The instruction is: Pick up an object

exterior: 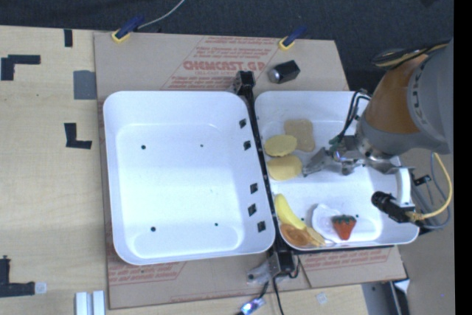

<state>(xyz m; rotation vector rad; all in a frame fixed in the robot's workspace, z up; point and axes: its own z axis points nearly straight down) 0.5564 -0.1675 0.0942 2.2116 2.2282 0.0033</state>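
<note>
Yellow, rounded, bun-shaped toy pieces are your nearest candidates: one (280,145) lies close to the left wall of the right white bin (335,101), about midway along it, and a second of the same look (285,169) sits just below it, toward the bin's near edge. The pincer (313,164) hangs low just beside that second piece, on its right, and it has hold of nothing that you can see; whether it is spread or closed you cannot tell from this slant, since the metal tips blur together. Above the upper piece lies a pale tan flat slice like toast (300,132), touching or nearly touching it. Toward the bin's near left corner rests a yellow curved banana (287,212), with a brownish flat piece (299,235) under its lower end, and beside those a small white dish (324,216) carrying a red strawberry-like toy (344,226). The left white bin (177,103) holds nothing to pick. Judging by their look, the yellow pieces are light, hollow plastic, stiff and smooth, so they may squirt out sideways if you pinch off-centre; take the lower one across its short width, squarely over the middle. Its closeness to the dividing wall leaves little room for a finger on that side, so you would do better closing along the wall's direction. The flat slice offers little to grip from above, and the banana's curve may roll.
</note>
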